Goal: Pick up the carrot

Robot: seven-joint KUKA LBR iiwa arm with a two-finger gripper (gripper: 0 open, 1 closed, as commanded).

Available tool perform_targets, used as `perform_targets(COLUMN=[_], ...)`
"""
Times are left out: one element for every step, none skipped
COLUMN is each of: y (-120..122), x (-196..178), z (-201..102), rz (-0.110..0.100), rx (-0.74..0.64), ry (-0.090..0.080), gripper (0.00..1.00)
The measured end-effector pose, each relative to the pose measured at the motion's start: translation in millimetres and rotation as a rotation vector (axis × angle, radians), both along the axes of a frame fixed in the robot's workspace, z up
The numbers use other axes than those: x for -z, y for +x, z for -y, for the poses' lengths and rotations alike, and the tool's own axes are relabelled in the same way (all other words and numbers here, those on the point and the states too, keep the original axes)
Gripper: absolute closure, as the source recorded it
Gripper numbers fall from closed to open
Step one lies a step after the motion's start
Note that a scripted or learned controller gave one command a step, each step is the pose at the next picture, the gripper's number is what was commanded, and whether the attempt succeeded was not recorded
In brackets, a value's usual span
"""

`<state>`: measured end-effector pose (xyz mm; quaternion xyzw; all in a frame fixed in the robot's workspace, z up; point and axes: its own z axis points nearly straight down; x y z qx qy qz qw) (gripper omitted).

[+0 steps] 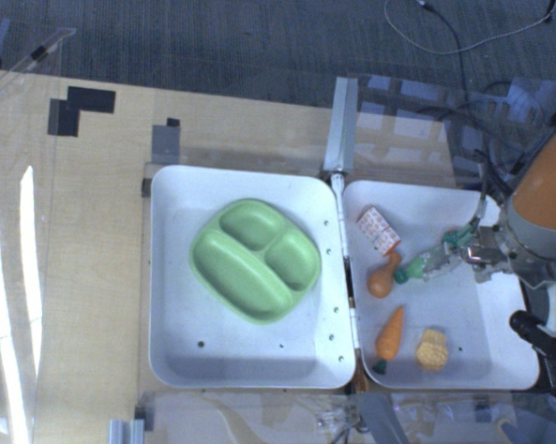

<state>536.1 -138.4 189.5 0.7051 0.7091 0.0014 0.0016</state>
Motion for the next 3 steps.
perform_targets(y=[-42, -40, -47], x=[93, 82, -23], z=[-53, -53, -91], rz=[-0.001, 0.005, 0.002], rx=[-0.049, -0.049, 0.005], ry=[0.0, 0.0, 0.0], gripper=[0.0, 1.0, 1.0])
